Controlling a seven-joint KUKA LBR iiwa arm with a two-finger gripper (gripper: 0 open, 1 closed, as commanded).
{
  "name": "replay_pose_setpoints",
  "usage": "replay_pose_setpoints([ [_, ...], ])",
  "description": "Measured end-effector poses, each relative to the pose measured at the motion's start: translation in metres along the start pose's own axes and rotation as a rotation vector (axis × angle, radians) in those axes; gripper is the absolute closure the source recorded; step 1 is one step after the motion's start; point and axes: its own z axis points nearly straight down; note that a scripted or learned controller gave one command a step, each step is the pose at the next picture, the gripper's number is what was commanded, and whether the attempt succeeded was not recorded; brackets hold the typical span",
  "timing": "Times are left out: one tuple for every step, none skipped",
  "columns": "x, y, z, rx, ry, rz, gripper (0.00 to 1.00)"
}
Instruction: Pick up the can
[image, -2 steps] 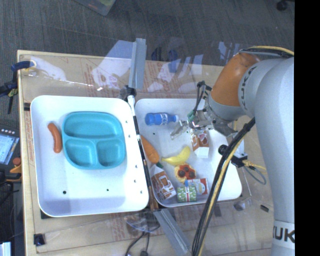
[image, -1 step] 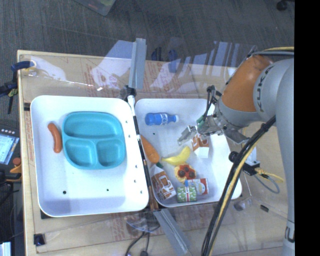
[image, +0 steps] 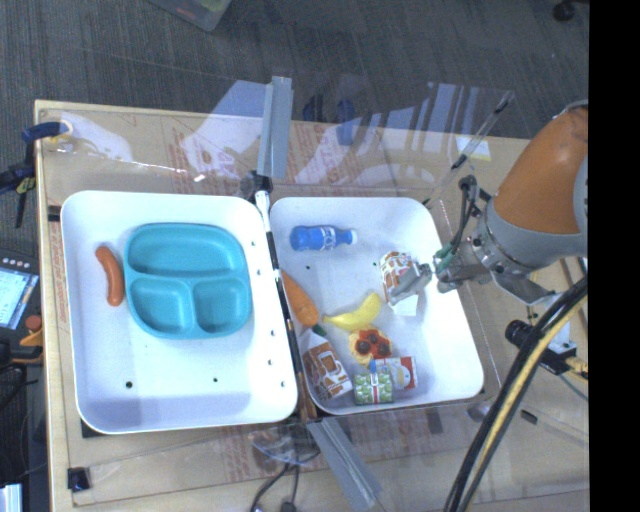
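The bench (image: 150, 150) carries two shallow white bins side by side; the grey arm (image: 535, 210), with its orange band, reaches in from the right over the edge of the right bin (image: 455, 345). The left bin (image: 90, 370) holds a teal divided tray (image: 188, 277) near its middle; a reddish sausage (image: 110, 275) lies just beside the tray's left edge, lengthwise along it.

The right bin is crowded. A yellow banana (image: 358, 314) lies near its centre; an orange carrot (image: 298, 300) lies slantwise against the left wall; a blue bottle (image: 322, 238) lies on its side near the far wall, well apart from the rest. Toward the near wall sit a brown carton (image: 328, 371) and a green-and-red carton (image: 386, 379), close together; a small red fruit piece (image: 372, 344) rests between them and the banana.

The can (image: 397, 267), white with a reddish label, sits in the right part of the right bin, beyond the banana; the gripper (image: 410, 287) is low in the bin, right against the can's near right side. Whether the claw is spread or closed I cannot tell, nor whether it grips the can.
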Motion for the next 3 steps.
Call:
replay_pose_setpoints([
  [-0.008, 0.056, 0.078, 0.002, 0.001, -0.142, 0.0],
  [0.005, -0.015, 0.029, 0.0, 0.001, -0.147, 0.0],
  [-0.01, 0.061, 0.099, 0.002, 0.001, -0.08, 0.0],
])
